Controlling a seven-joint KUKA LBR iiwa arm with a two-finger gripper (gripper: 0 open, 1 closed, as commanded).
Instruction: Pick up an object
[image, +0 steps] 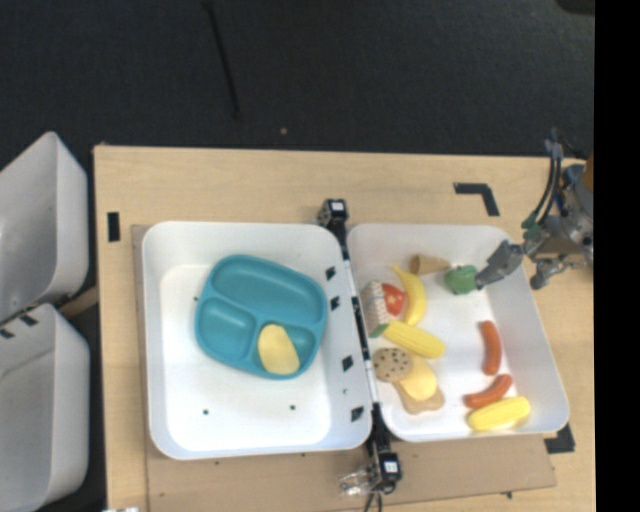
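Observation:
The right white bin (535, 330) holds several toy foods: a small green piece (461, 279), a yellow banana (411, 295), a corn cob (413, 340), a red sausage (489, 345), an orange sausage (488, 390) and a yellow piece (498, 413). My gripper (510, 282) hangs over the bin's upper right corner with its fingers spread open. Nothing sits between them. The left finger (497, 266) has its tip right beside the green piece, which lies outside the jaws on their left.
The left white bin (170, 400) holds a teal divided plate (245, 305) with a yellow food piece (278, 350) on it. A cookie (392, 362), a toast slice (420, 388), a tan cone (430, 264) and a red piece (392, 298) lie by the bins' shared wall.

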